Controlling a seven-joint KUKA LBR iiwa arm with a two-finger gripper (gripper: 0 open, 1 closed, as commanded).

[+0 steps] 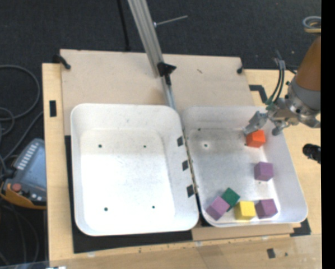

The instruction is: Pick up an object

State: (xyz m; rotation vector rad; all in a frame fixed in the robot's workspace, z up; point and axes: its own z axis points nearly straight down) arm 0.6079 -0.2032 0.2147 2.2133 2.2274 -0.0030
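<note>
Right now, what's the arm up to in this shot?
The grey KUKA arm with the orange band reaches in from the right over the right-hand shallow white bin. Its end effector sits just above a small orange block near the bin's upper right; whether it has the block is not clear. Three purple blocks, a green block and a yellow block lie along the bin's near side. The left-hand white bin sits beside it.

Five blocks [256, 192] lie in right bin [212, 128].
</note>
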